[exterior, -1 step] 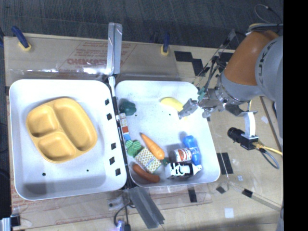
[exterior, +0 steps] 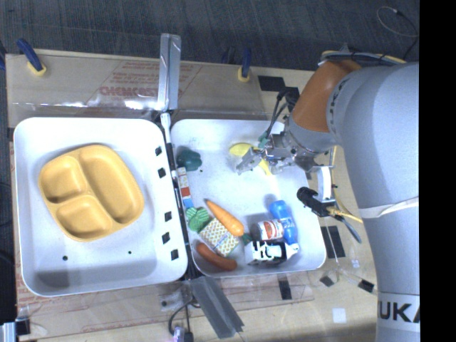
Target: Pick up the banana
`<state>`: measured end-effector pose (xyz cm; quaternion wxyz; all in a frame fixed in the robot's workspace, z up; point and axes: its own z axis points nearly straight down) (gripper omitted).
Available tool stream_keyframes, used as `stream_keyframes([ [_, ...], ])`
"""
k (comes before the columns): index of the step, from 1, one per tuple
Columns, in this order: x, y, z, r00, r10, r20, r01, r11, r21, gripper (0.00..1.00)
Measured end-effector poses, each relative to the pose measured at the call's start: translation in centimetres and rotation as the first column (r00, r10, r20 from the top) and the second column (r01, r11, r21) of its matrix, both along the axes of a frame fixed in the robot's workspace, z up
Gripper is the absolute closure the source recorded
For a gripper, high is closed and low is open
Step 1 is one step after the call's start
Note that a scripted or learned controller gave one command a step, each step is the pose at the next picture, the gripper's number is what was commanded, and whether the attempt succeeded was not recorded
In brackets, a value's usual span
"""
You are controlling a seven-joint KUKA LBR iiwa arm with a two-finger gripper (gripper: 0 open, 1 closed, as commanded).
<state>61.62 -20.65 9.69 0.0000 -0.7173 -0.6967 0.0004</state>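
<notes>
Hovering at the right bin's [exterior: 214, 130] far edge, gripper [exterior: 262, 159], finger state unreadable, sits over the banana [exterior: 241, 149], which pokes out leftward.

— Where's the banana [exterior: 242, 150]?
— Upper part of the right bin [exterior: 214, 130], centre of frame, with the gripper [exterior: 258, 159] down on it.
— And the left bin [exterior: 28, 191]?
— A yellow divided tray [exterior: 89, 189].

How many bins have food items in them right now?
1. The right bin holds the banana under the gripper, plus a carrot and sausage. The left bin holds just a yellow tray. The arm may hide more.
</notes>
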Motion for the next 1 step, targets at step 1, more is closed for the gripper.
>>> stream_keyframes([
  [1, 0.06, 0.19, 0.85, 1.0, 0.007, -0.003, -0.007, 1.0, 0.001, 1.0],
])
